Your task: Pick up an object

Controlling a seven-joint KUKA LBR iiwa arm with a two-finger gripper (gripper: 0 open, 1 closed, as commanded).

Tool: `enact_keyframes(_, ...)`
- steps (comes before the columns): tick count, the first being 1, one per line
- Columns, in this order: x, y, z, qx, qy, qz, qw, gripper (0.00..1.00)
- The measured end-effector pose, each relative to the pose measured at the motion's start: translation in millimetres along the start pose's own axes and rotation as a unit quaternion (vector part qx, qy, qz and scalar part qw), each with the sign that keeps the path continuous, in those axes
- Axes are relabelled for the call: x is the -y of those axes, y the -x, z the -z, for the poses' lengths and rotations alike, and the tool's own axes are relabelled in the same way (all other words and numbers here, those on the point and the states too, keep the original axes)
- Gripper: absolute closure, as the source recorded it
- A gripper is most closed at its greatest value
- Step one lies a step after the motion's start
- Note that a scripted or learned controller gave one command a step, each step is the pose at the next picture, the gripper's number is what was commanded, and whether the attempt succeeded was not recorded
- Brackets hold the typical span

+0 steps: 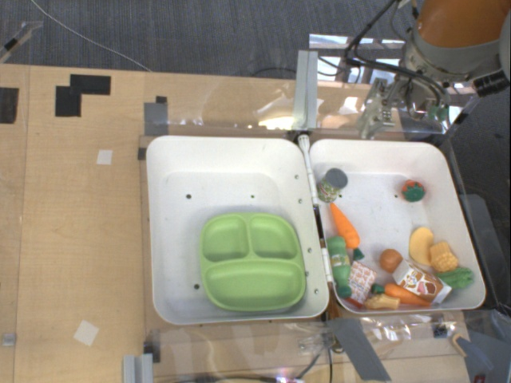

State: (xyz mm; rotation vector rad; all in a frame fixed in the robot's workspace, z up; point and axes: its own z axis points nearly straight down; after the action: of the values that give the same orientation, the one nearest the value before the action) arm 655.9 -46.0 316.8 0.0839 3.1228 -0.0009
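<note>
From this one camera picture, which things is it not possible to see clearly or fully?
- Gripper: small and blurred against the metal frame behind the right bin, so its finger state cannot be told.
- Arm: cut off by the top edge.
- Toy pile in the right bin's near corner: pieces overlap; the printed box covers part of a carrot.
- Small can: label too small to read.

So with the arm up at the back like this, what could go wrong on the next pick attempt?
1. The toys heaped in the right bin's near corner touch, so the gripper may snag two or slip off.
2. The carrot and small can lie close to the divider wall, risking a collision.
</note>
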Motion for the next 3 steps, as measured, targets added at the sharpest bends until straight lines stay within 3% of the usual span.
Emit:
enact_keyframes(1,49,-58,-102,-0.006,0.002,0.183,0.9830,1.00)
enact_keyframes(2,11,15,-38,0.000,0.001,0.128,0.9918,1.00)
enact_keyframes(3,22,17,40,0.002,0.000,0.114,0.9935,1.00)
